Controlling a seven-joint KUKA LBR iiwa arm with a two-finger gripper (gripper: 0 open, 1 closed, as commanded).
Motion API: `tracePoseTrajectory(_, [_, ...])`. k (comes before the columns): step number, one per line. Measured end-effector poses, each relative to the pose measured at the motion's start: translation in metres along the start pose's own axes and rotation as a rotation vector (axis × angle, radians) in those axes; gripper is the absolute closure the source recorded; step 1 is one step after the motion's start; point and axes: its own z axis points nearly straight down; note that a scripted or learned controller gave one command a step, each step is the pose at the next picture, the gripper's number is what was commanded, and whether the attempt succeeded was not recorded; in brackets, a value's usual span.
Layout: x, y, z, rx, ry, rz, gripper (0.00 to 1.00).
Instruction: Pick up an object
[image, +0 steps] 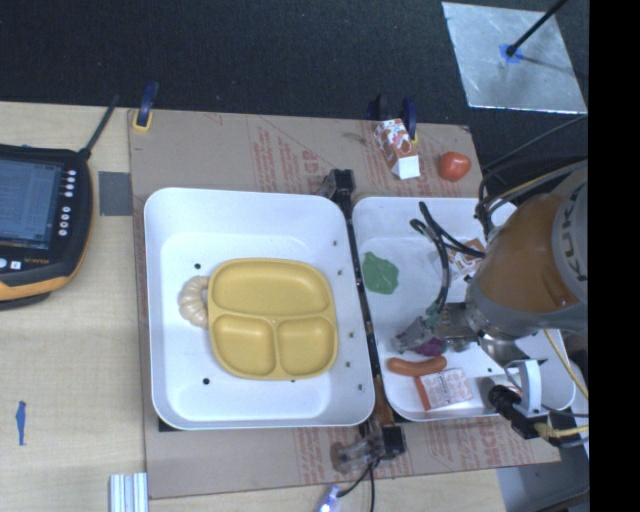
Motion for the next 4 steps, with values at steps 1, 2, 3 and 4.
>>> tracePoseTrajectory(1, [-0.001,0.0,-0.01,0.001,-0.001,-0.004,1.0])
tracePoseTrajectory(2, [-0.001,0.0,-0.01,0.001,-0.001,-0.005,0.0])
tracePoseTrajectory(3, [0.008,0.013,0.003,-0.004,-0.002,0.0,0.0])
tracePoseTrajectory(4, [0.004,0.058,0.002,-0.002,0.0,0.002,0.0])
